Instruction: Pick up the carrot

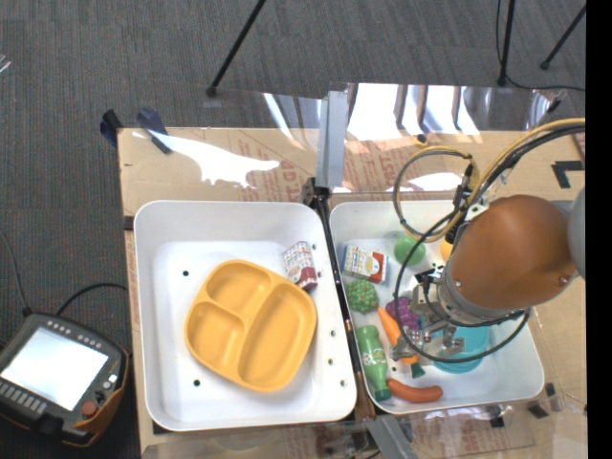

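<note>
One carrot (389, 326) is seen beside the gripper (424, 338), left of it; whether the gripper is clenched cannot be told.

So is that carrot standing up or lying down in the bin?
Lying down. The carrot rests flat on the floor of the right bin, slanting between the broccoli and the gripper, with nothing propping it.

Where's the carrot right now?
The carrot lies in the right bin, near its left side, between the broccoli and the green bottle, right beside the gripper.
</note>
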You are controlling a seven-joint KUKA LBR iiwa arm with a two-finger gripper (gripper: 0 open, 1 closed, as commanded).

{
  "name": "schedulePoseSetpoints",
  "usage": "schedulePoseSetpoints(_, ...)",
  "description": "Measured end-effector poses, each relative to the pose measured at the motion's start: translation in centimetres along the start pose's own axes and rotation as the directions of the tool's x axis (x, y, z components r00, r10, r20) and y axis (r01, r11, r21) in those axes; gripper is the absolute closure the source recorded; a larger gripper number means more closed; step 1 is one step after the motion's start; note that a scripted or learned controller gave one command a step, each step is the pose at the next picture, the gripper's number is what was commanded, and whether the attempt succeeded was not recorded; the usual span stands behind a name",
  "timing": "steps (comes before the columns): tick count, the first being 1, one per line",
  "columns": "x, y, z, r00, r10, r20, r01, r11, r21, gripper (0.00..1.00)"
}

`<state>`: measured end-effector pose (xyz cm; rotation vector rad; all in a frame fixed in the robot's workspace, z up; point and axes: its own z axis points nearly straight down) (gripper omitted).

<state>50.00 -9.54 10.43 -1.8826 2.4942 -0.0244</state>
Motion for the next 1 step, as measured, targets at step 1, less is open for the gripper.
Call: schedulePoseSetpoints(1,-9.90,0.01,-8.69,1.000,-0.007,0.004,0.007,1.000,-0.014,1.00)
